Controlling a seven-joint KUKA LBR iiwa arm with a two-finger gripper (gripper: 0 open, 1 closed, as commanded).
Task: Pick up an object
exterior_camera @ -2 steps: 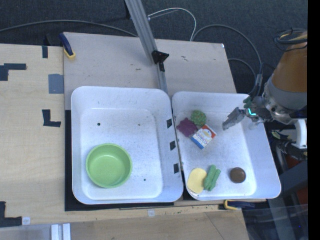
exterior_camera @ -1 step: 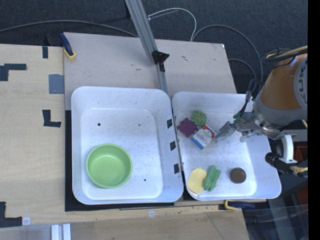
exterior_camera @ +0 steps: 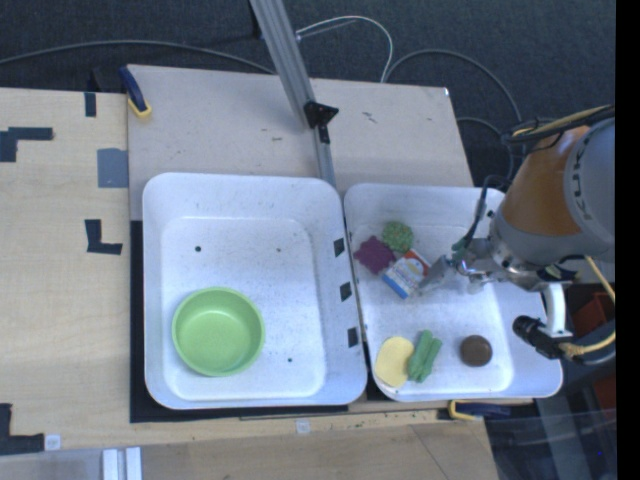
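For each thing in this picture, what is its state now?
green bowl: upright, in left bin
purple piece: lying in right bin
green ball: beside purple piece
yellow piece: touching green stick
brown ball: lying apart
gripper: low over the small packet

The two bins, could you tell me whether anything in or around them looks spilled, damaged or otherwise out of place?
Nothing stands out. The green bowl sits upright in the left bin. In the right bin, the purple piece, green ball, small packet, yellow piece, green stick and brown ball lie loose, with the gripper low beside the packet.
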